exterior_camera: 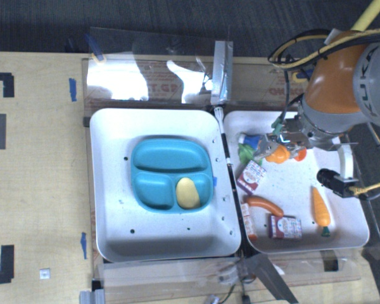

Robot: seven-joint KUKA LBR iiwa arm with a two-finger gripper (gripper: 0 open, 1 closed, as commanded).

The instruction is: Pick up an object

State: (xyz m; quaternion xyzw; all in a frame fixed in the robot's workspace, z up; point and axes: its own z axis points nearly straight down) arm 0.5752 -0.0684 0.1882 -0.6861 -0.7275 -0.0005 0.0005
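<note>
**Arm over right bin, tool low among the toy food**

Two white bins side by side on the wooden surface (38, 189). Left bin (107, 144) holds a blue divided tray (164, 163); a yellow lemon-like piece (188, 192) sits in the tray's lower right compartment.

Right bin (351, 230) has the clutter: a green item (246, 152) near the upper left corner, a small white-and-pink packet (252, 175) just below it, an orange-red sausage-shaped piece (263, 204) further down, a dark red box (285, 227) near the front edge, and a carrot (320, 208) lying lengthwise toward the right side. A thin reddish item (246, 223) sits against the bin's left wall.

The grey arm with the orange band (332, 84) comes in from the right, wrist over the upper part of the right bin. The tool (280, 145) hangs at the upper middle of that bin, right by a small orange object (278, 156) that touches or overlaps its tip. Spread or pressed together: cannot tell, wrist blocks it. Cannot tell whether the orange object is pinched or just lying beneath.
</note>
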